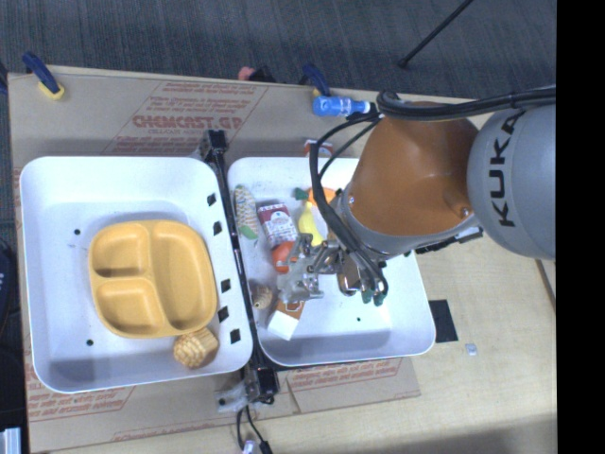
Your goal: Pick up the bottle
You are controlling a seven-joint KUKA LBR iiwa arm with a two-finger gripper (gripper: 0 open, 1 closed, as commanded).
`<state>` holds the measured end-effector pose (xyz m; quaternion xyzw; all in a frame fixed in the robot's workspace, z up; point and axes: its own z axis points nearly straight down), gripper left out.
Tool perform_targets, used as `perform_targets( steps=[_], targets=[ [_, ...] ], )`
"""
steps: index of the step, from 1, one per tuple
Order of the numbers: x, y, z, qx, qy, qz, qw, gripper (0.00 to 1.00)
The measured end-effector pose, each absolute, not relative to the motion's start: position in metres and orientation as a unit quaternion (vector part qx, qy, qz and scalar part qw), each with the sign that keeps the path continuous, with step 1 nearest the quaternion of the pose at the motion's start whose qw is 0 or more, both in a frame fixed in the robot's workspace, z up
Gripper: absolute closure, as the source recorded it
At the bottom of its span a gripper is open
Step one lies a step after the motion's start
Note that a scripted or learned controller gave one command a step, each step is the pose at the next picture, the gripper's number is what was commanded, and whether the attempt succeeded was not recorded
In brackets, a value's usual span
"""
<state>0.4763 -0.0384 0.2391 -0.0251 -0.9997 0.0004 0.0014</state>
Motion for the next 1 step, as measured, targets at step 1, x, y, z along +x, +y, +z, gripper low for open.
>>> perform_targets(
  steps=[1],
  targets=[
    [0.4760,-0.0212,0.1916,0.103,-0.995,0.0000,0.002,1.00]
  ],
)
